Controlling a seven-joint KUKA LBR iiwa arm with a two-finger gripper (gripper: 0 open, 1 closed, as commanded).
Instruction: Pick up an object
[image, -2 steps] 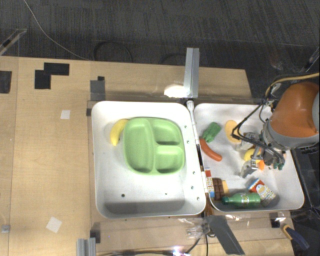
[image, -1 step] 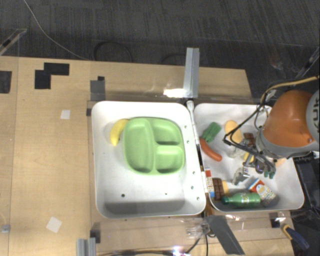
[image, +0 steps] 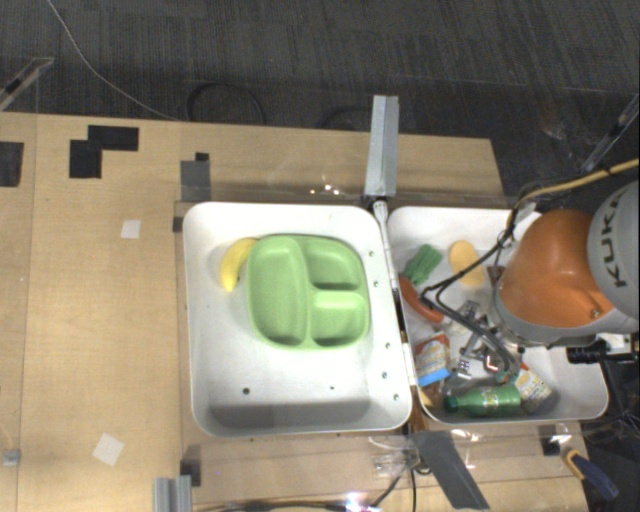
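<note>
Clutter fills the right bin (image: 596, 398), and your gripper (image: 487, 352) hangs low over its near part. You cannot tell from this view what the claw grips, if anything. Nearest candidate is the green bottle (image: 484, 402), just nearward of the claw, lying on its side with its long axis running left to right. Your green tray (image: 305, 290) sits in the left bin (image: 215, 380), well apart.
</note>
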